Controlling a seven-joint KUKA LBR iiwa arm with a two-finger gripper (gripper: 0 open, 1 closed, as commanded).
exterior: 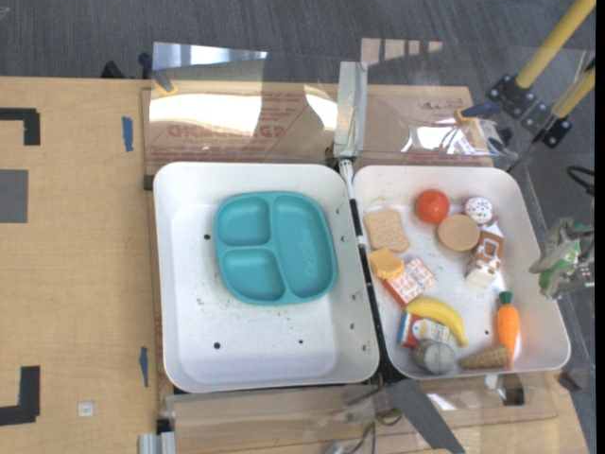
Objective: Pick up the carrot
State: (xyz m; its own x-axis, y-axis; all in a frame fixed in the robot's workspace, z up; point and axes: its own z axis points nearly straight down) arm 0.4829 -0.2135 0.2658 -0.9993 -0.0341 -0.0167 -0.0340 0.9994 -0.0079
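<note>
We log two white bins side by side on the desk. The left bin (180, 253) holds a teal divided plate (275, 247), lying near its middle.

The right bin (544, 348) holds the toy food. The carrot (508, 327) lies near the bin's front right corner, close to the right wall. Its green top points toward the far edge and its orange tip toward the front. A brown cone (484, 357) lies just beside the tip, apparently touching it. A banana (440, 314) sits to the carrot's left, with a small carton (423, 330) and a grey ball (435, 357) next to it at the front edge.

Further back we note a cracker (387, 229), a cheese wedge (385, 262), a pink wafer (412, 280), a red tomato (433, 206), a round biscuit (458, 233) and a white speckled ball (478, 208).

A blurred grey-green part that we take for the end effector (563, 258) shows just outside the right bin's right wall, apart from the carrot. We cannot tell whether it is open or closed, and nothing is seen held in it.
</note>
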